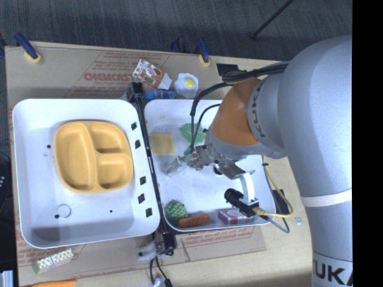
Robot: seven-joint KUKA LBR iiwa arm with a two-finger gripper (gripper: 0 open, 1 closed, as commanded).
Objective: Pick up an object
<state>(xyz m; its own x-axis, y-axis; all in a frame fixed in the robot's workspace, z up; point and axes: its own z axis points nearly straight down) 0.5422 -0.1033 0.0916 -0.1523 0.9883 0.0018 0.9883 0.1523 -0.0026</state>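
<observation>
The right bin (157, 113) holds several small things: a pale yellow square pad (162, 143), a green item (190, 133) partly hidden under the arm, a green textured ball (175, 208), an orange carrot-like piece (193, 220) and a small pink box (230, 217). My gripper (192, 158) hangs low over the middle of this bin, just right of the yellow pad. A small greyish clear piece (172, 166) lies right at its left tip. The arm's grey body and orange band cover the bin's right half.
In the left bin (24, 160) lies a yellow compartment tray (93, 155). Beyond the bins on the cardboard sit a snack packet (147, 72), a blue item (159, 94) and a yellow-white object (187, 84). A black cable fitting (238, 201) hangs near the right bin's front.
</observation>
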